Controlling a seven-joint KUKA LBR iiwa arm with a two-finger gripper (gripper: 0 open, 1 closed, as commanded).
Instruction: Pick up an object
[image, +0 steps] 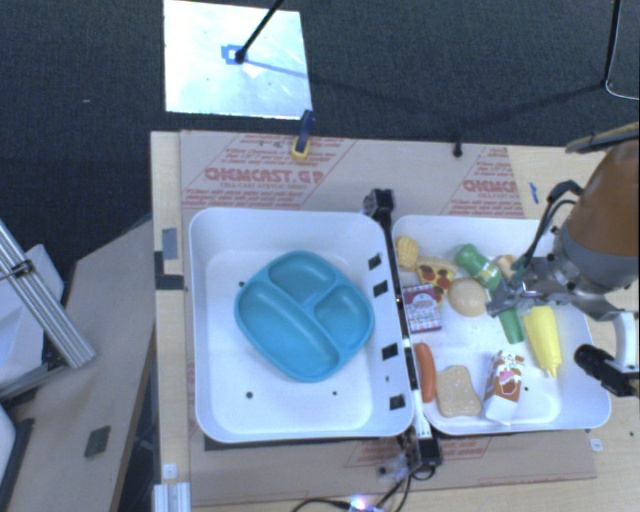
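Lying nearest the camera in the right bin (590, 412), a slice of toy bread (458, 392) sat just beside a small white carton (505, 385) with a brown-and-red print, and a toy hot dog (426, 370) rested close against the divider between the bins. Further in, a yellow corn cob (544, 338) lay beside a green toy vegetable (510, 325), with a red snack packet (422, 308) to their left. The jaws (508, 292) hung over the green piece and a pale round toy (467, 297), low among the clutter; whether they were open or closed could not be told, and nothing could be seen gripped. Beyond them lay a pizza slice (436, 272), a green bottle (478, 265) and a yellowish piece (407, 251) near the far wall. These looked like light, hard plastic toys, smooth and likely slippery; the green vegetable or the corn cob would probably be best pinched across its narrow middle, where it could not roll away. In the left bin (215, 400) rested a blue divided plate (304, 315), well apart. Past both bins the counter (340, 170) carried printed cardboard.
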